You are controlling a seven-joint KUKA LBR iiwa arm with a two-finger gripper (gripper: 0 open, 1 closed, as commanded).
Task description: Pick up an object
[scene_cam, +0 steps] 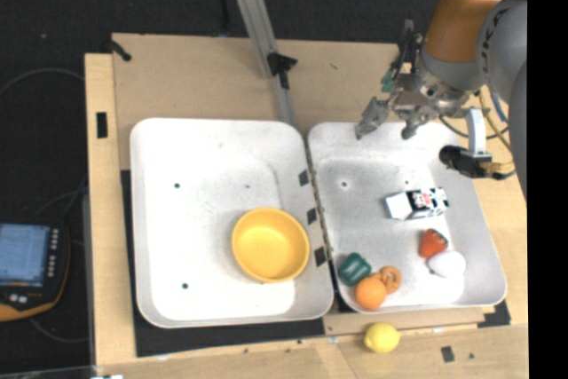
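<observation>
My gripper [388,129] hangs over the far edge of the right bin [355,164], fingers spread apart with nothing between them. Below it in that bin lie a white toy vehicle [415,203], a red and white piece [438,253], an orange fruit [371,292] with a smaller orange piece [390,278] beside it, and a dark green block [353,266]. A yellow bowl [270,244] sits in the left bin [177,191] near its right wall.
A yellow lemon [381,337] lies on the bench outside the right bin's front edge. A grey metal pole [257,22] slants up behind the bins. A handheld pendant [27,266] rests at the far left.
</observation>
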